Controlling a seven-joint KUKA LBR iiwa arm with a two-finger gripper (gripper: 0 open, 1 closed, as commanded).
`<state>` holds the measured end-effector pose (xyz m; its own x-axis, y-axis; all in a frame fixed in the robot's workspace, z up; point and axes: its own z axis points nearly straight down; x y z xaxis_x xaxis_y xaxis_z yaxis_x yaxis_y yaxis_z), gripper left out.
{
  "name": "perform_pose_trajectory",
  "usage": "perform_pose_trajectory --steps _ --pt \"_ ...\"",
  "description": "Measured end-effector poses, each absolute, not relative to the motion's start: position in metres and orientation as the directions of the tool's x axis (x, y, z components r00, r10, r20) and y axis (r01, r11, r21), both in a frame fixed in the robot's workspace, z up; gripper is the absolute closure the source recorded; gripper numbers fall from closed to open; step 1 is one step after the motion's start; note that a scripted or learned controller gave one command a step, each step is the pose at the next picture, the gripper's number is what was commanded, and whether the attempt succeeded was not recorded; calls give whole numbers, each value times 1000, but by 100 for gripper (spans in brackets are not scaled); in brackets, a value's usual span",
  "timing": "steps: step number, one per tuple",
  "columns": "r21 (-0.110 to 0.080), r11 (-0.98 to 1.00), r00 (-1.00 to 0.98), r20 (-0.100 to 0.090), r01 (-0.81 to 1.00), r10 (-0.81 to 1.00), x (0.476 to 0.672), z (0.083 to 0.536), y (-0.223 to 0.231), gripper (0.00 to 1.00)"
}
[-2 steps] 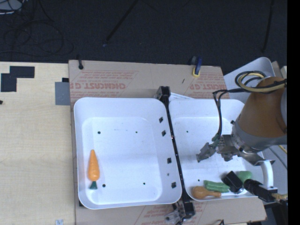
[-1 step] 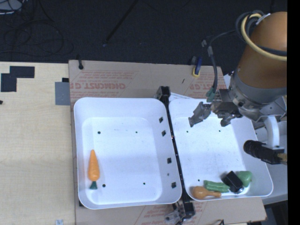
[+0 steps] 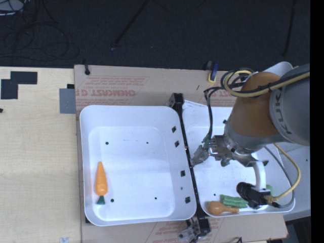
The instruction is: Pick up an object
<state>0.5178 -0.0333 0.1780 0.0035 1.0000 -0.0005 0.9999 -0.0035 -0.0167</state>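
Observation:
An orange toy carrot [image 3: 100, 179] with a small green tip lies near the front left of the left bin [image 3: 131, 116]. In the right bin [image 3: 212, 186], at its front edge, a green object [image 3: 232, 201] lies beside a tan pear-shaped object [image 3: 221, 208]. My gripper [image 3: 199, 155] hangs over the right bin's left side, close to the divider between the bins, well behind the green and tan objects. I see nothing held in it. The arm's body hides much of the right bin.
The two bins sit on a cardboard sheet [image 3: 121, 87] on the wooden bench. A black clip strip [image 3: 184, 151] runs along the wall where the bins meet. Dark patches [image 3: 66, 100] lie on the bench at the left.

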Motion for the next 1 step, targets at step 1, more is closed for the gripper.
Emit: perform_pose_trajectory --steps 1 --pt "-7 -6 6 1 1000 1000 520 196 -33 100"
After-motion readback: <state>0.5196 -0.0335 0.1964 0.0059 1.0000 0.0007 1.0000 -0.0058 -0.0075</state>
